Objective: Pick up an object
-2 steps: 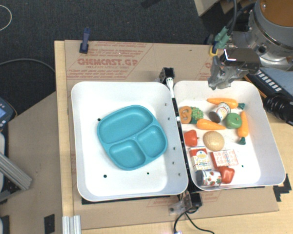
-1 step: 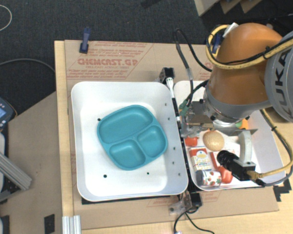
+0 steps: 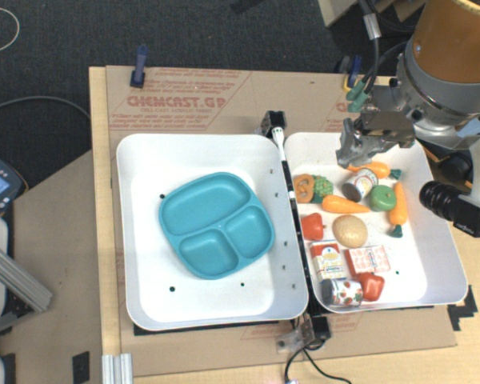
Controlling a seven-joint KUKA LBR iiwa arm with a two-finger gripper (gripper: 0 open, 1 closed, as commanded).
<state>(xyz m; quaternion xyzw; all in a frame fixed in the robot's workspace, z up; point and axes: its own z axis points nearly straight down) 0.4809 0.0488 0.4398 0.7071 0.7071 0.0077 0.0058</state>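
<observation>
My gripper (image 3: 358, 158) hangs over the far part of the right bin (image 3: 440, 290), just above a small orange-and-white toy (image 3: 374, 169) and a tin can (image 3: 358, 188). I see nothing held in it. Below it lie several toy foods: a pretzel (image 3: 304, 187), a green vegetable (image 3: 323, 188), a carrot (image 3: 344, 206), a green round piece (image 3: 382, 198), a second carrot (image 3: 398, 206), a red pepper (image 3: 313, 226) and a tan potato (image 3: 350, 231).
The left bin (image 3: 136, 214) holds a teal divided plate (image 3: 216, 225). Near the right bin's front are a juice carton (image 3: 328, 258), a red-and-white box (image 3: 369, 258), a red piece (image 3: 373, 286) and a lying can (image 3: 341, 294). A black clamp (image 3: 274, 123) sits between the bins.
</observation>
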